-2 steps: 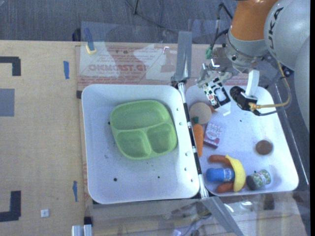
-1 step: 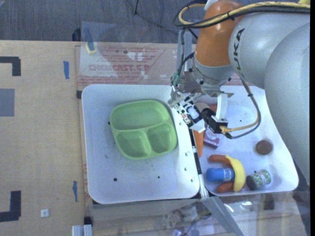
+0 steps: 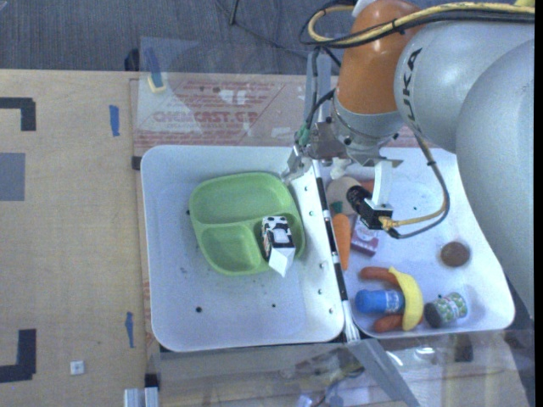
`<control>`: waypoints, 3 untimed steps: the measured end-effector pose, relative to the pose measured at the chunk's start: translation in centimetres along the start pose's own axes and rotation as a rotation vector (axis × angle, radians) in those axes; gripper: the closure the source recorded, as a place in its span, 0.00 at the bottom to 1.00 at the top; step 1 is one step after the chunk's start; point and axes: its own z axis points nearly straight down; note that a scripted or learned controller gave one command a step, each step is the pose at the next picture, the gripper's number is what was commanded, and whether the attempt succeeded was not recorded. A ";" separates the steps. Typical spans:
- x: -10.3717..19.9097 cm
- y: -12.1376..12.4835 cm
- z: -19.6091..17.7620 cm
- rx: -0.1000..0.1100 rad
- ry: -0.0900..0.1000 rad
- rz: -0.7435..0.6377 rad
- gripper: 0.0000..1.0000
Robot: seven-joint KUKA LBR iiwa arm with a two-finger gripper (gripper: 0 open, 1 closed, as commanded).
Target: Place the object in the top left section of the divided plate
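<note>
A small black-and-white carton (image 3: 277, 242) rests in the lower right section of the green divided plate (image 3: 237, 206), tilted against the plate's right rim, its white end poking over the edge. The plate sits in the left white bin (image 3: 170, 312), toward the bin's far right part, with its large top section and lower left section holding nothing.

Just right of the plate, across the divider where the two bins meet, the arm (image 3: 377, 66) reaches down over the far end of the right white bin (image 3: 488, 253). Its pincer (image 3: 344, 172) hangs below the orange band, apart from the carton; how far its jaws stand open cannot be told from this angle, and nothing can be seen in its hold.

Under and near the wrist in the right bin lie an orange carrot (image 3: 340, 231) along the divider and a small purple item (image 3: 366, 242). Nearer the front sit a yellow banana (image 3: 411, 295), a blue cup (image 3: 377, 300), a red sausage-like piece (image 3: 374, 272), a brown disc (image 3: 456, 253) and a small green-and-dark can (image 3: 447, 309). Both bins stand on the wooden desk (image 3: 68, 227).
</note>
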 end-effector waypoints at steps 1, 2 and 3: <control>0.4 -6.4 -7.1 0.002 0.000 0.141 0.00; -10.3 -5.3 -0.8 0.001 -0.001 0.288 0.00; -5.8 -0.4 -16.4 -0.001 -0.001 0.465 0.00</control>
